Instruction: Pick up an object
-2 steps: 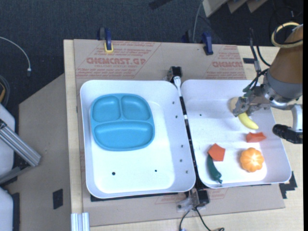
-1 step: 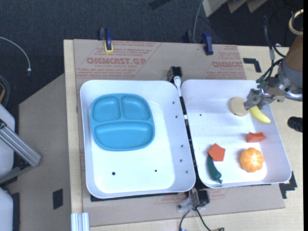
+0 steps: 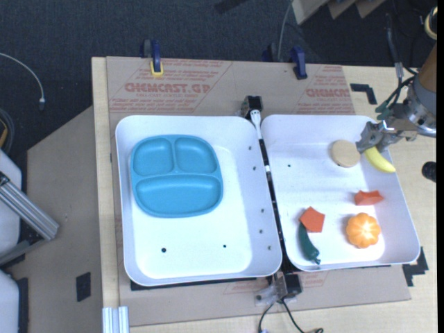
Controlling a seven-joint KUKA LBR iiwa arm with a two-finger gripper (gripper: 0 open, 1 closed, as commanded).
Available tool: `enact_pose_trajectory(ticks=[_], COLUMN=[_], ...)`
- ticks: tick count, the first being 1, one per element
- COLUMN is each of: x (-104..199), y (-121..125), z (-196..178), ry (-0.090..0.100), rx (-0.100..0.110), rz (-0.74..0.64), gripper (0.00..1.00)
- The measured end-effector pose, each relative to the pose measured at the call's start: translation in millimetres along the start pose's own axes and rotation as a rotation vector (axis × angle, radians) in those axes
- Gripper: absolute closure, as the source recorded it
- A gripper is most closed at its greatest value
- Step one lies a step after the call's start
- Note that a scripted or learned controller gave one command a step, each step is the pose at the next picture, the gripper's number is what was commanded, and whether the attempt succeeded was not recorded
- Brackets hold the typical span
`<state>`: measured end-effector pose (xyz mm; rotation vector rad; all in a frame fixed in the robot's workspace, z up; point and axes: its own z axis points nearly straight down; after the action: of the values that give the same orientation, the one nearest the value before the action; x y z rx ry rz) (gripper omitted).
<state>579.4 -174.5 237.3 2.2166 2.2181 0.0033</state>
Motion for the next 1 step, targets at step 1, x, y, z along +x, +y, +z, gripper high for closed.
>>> enact_pose_trajectory(ticks=[1], x=[52.8], y=[-11.3], z=[-8.3], ry=[0.006], rx=[0.007], rz=[-0.005], gripper=[1.0])
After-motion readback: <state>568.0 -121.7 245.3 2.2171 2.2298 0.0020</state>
